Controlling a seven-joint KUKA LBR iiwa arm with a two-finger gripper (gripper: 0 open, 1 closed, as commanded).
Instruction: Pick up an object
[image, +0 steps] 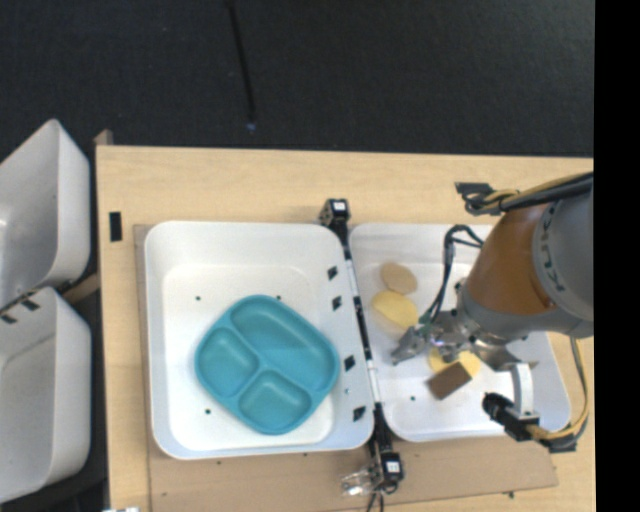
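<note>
The right bin (400, 420) holds a tan round piece (398, 277) near its back left. A yellow lump (394, 309) lies just in front of it. A brown block (451, 381) rests nearer the front, with a small yellow piece (466, 363) touching its upper right. My gripper (408, 347) hangs low over the bin, just below the yellow lump and left of the brown block. The grey wrist and orange band (508, 268) cover the bin's right part.
A blue divided plate (264, 364) lies in the left bin (170, 300). Black clips sit along the wall between the bins (358, 330). Cables (485, 198) run behind the arm. White tubs (35, 215) stand off the bench's left edge.
</note>
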